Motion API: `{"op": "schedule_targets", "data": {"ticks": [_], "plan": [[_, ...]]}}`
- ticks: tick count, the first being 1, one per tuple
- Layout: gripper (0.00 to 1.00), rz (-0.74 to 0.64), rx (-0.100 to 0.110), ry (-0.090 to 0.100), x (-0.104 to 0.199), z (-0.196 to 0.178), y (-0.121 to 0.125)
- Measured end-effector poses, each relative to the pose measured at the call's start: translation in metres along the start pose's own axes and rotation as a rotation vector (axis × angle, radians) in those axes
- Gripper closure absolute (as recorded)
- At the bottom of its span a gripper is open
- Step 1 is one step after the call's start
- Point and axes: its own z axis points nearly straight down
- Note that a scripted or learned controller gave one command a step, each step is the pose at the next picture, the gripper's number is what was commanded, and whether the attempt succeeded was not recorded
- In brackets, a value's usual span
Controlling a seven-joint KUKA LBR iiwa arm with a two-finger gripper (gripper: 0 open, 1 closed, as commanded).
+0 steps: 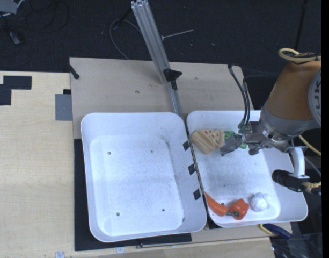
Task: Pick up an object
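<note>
In the right bin (pixel 293 211), a tan, ridged bread-like piece (pixel 206 141) lies against the upper left wall. A small green object (pixel 229 135) sits just to its right, touching the gripper's tip. My gripper (pixel 230 145) reaches in from the right, low over the bin's upper part, pointing left at the tan piece. Whether the green object is in its hold is unclear. Along the bin's near edge lie an orange carrot-like piece (pixel 215 205), a red-orange pepper-like toy (pixel 239 208) and a white crumpled ball (pixel 259 201).
The left bin (pixel 94 144) stands beside the right one, joined by black clips (pixel 192 169) along the shared wall. A slanted aluminium bar (pixel 153 42) rises behind the bins. Cables (pixel 243 93) hang by the arm's wrist.
</note>
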Motion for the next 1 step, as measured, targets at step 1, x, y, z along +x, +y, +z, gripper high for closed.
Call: {"op": "schedule_targets", "data": {"ticks": [1], "plan": [[0.0,0.08,0.006,0.001,-0.0146,0.0686,-0.0523]]}}
